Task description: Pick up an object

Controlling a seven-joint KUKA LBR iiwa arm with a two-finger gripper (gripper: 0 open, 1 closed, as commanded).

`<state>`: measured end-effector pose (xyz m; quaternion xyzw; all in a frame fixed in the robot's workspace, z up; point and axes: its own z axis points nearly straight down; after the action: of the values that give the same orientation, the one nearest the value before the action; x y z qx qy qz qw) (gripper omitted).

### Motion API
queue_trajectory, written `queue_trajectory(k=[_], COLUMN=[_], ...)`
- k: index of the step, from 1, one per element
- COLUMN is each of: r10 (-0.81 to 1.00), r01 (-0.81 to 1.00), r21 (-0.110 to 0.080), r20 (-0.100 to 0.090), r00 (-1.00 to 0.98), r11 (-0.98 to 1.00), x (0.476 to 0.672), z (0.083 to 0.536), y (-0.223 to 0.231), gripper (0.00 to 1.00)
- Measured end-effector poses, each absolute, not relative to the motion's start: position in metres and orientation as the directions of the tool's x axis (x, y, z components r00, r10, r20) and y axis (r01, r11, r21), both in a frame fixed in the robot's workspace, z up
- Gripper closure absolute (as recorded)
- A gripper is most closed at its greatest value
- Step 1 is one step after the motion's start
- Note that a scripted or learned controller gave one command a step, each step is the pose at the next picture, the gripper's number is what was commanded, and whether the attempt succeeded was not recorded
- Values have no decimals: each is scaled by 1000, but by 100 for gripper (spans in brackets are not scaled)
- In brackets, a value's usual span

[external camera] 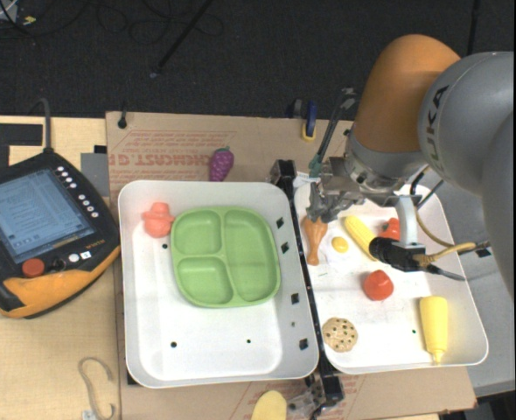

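Orange carrot [313, 237] seemingly under gripper [325, 206].

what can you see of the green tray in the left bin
The green tray is a light green, plastic-looking plate with rounded corners, divided into three compartments: one long one and two smaller ones. It lies flat, open side up, in the upper middle of the left white bin. A pink toy sits just off its upper left corner.

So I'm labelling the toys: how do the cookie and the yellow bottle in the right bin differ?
The cookie is tan, round and flat, speckled with dark chips; the yellow bottle is plain yellow and elongated. The cookie sits near the bin's front left corner, the yellow bottle by its right wall. Both lie in the right bin, untouched.
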<state>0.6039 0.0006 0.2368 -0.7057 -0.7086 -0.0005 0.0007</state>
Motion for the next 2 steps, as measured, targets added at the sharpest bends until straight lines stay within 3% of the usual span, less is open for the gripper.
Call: queue_trajectory(k=[2], r10=[1000], r01=[1000], r21=[-2], r20=[2], r00=[-3], r11=[3], x=[637], z=[226], y=[104], gripper=[100])
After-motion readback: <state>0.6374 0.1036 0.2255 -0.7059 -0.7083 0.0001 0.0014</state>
